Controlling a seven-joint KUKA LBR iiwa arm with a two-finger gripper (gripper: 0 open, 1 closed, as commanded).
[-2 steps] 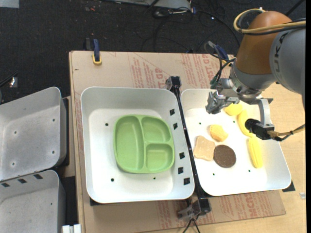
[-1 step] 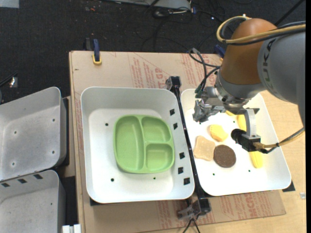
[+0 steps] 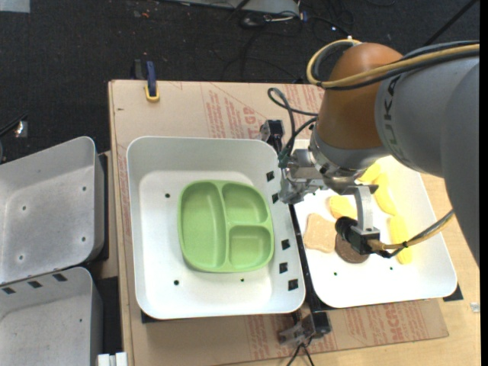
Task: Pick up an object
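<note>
Camera view: looks down at a slant on two white bins side by side on a brown board.
Arm: the grey arm comes in from the right of the frame, and its orange band sits over the upper part of the right-hand bin.
Gripper: the gripper is below the band, at the seam between the two bins and just above the upper left corner of the right-hand bin.
Gripper state: cannot tell how far it is open, since the wrist covers it from above; nothing is seen held in it.
Left-hand bin: holds a green plate with three compartments, lying flat near the bin's centre.
Right-hand bin: holds several small things, partly hidden by the arm.
Tan piece: lies near that bin's left wall, just below the gripper.
Yellow pieces: lie to the right of the tan piece, partly under the arm.
Brown round piece: lies just beside the tan piece, lower right of it.
Clamp: blue and yellow, on the board's upper left edge.
White trays: at the far left of the frame, off the board.
</note>
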